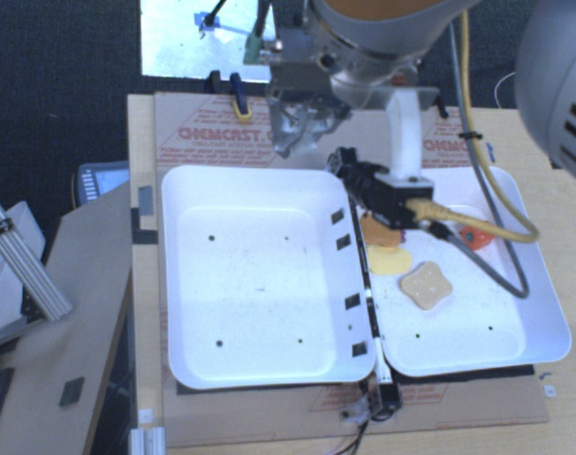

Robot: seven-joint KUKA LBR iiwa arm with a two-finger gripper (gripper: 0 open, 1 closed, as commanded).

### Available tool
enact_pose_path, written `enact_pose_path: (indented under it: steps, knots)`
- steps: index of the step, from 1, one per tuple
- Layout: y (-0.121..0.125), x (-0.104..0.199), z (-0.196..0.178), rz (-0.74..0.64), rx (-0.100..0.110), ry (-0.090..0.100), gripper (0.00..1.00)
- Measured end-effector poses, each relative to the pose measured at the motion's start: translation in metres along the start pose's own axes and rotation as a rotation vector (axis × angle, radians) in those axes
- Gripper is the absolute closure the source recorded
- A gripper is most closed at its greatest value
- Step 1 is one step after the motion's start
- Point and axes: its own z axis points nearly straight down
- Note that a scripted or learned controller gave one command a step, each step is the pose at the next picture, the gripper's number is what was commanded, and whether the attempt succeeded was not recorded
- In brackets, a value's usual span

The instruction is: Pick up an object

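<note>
Toast slice (425,285) lies in the right bin (501,322), well apart from the gripper (302,133) hanging beyond its far-left corner; whether it is open cannot be told.

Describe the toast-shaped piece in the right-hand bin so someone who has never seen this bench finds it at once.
Find the right-hand bin of the two white ones. A few flat pieces lie near its middle; the toast-shaped piece is nearest the camera. It is tan and squarish, unlike the yellow piece beside it.
</note>
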Motion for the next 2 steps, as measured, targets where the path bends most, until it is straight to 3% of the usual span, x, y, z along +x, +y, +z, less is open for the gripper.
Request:
enact_pose_path:
  steps: [1, 2]
  knots:
    - [0.0000, 0.0000, 0.0006, -0.001, 0.001, 0.000, 0.00]
    - [0.0000, 0.0000, 0.0006, -0.001, 0.001, 0.000, 0.00]
